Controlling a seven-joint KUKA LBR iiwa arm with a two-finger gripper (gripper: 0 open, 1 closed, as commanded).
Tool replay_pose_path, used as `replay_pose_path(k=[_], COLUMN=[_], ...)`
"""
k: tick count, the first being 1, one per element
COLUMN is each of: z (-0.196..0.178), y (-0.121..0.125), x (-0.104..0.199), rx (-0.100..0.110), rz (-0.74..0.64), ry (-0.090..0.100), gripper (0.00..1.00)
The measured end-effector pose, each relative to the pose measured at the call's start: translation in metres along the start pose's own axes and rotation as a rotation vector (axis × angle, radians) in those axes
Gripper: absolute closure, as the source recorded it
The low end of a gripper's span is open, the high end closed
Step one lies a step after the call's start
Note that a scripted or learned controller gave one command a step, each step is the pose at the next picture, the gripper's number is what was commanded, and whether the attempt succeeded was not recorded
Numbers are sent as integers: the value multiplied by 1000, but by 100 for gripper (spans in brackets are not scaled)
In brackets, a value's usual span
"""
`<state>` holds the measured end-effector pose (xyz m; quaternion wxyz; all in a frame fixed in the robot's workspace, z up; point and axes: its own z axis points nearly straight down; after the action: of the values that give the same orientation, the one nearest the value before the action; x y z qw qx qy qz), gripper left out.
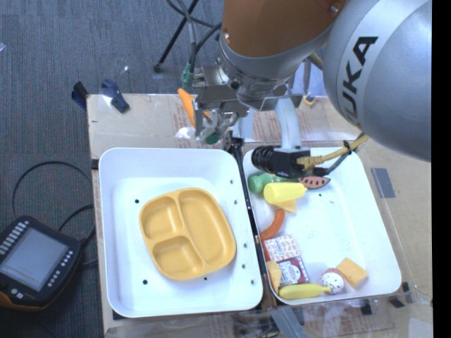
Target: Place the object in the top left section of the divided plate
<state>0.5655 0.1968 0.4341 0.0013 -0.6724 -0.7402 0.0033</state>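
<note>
The yellow divided plate (187,234) lies in the left white bin (116,189), turned slightly, with two sections at its far side and one at its near side. My gripper (213,129) hangs over the far edge of the left bin, close to the wall between the bins and well behind the plate. Something small and greenish shows at its tip, too blurred to name. An orange carrot-like piece (186,105) sits just left of the gripper.
The right bin (366,189) holds a green piece (258,182), a yellow piece (284,191), a watermelon slice (315,182), a red-orange sausage (273,222), packets (282,248), a banana (303,291) and a cheese block (351,272). A pendant (32,259) lies at the lower left.
</note>
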Motion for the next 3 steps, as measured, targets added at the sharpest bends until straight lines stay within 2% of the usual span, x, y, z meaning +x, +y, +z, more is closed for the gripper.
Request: replay_pose_path(k=[1, 2, 3], z=[9, -1, 70], y=[-66, -12, 10], x=[36, -22, -44], rx=[-3, -1, 4], rz=[-65, 298, 665], ry=[2, 1, -2], gripper=[100, 100, 100])
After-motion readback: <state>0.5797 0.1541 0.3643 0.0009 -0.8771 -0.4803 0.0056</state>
